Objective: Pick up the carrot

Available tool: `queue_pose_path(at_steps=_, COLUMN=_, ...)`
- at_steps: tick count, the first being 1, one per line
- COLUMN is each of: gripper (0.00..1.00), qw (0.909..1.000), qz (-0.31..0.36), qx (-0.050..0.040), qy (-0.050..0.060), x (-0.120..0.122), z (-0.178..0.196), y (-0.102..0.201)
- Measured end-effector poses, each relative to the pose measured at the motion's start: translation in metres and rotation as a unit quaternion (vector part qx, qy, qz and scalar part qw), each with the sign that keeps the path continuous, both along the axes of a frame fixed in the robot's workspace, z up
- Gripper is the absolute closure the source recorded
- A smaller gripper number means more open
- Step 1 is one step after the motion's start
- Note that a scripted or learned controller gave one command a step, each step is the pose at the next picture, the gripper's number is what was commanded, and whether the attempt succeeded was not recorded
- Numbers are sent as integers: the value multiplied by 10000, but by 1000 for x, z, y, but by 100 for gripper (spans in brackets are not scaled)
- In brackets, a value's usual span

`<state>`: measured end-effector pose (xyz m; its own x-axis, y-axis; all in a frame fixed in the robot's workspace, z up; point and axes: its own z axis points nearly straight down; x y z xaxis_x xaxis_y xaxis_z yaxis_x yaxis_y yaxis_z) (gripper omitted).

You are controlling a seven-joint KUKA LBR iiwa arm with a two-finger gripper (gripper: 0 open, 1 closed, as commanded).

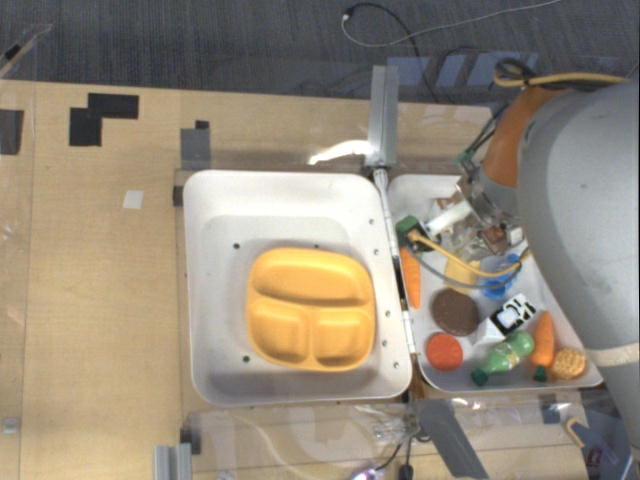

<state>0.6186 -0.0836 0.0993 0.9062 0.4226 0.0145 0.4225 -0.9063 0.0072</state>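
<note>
Nearest the lens, at the bench's right edge: grey arm (580, 238) with orange band, reaching down into the right bin (425, 190). Gripper (472, 220) low over that bin's far half, among cluttered parts and a loop of yellow cable (470, 260); whether open or shut cannot be told from this angle, and nothing seen held.

Carrot (410, 280): slim orange piece lying along the right bin's left wall, green end (407, 230) toward the far edge, just beside the divider between the bins. Near the gripper but apart from it.

Step in hand, as judged: approach, grasp not yet made. Next move calls for a shift toward the left wall and a descent with the jaws set across the carrot's narrow width.

Around it, in the right bin: brown disc (456, 311) just beside the carrot's near end; red tomato (445, 351) toward the near-left corner; green bottle-shaped toy (505, 356) and black-and-white block (514, 314) mid-bin; a second orange tapered piece (543, 338), possibly also a carrot, and a tan biscuit-like item (568, 363) near the near-right corner. In the left bin (220, 268): yellow compartment tray (310, 306), well apart.

In the way, as judged: the bin wall, leaving little room on the carrot's left side; the brown disc crowding the right; the second orange piece as a likely false target.
</note>
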Motion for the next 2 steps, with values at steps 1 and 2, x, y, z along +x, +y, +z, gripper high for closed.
queue_pose_path(at_steps=1, gripper=100, qw=10000, qz=56, qx=0, qy=22, x=1, z=7, y=1)
queue_pose_path(at_steps=2, gripper=100, qw=9999, qz=108, qx=0, qy=43, x=1, z=14, y=2)
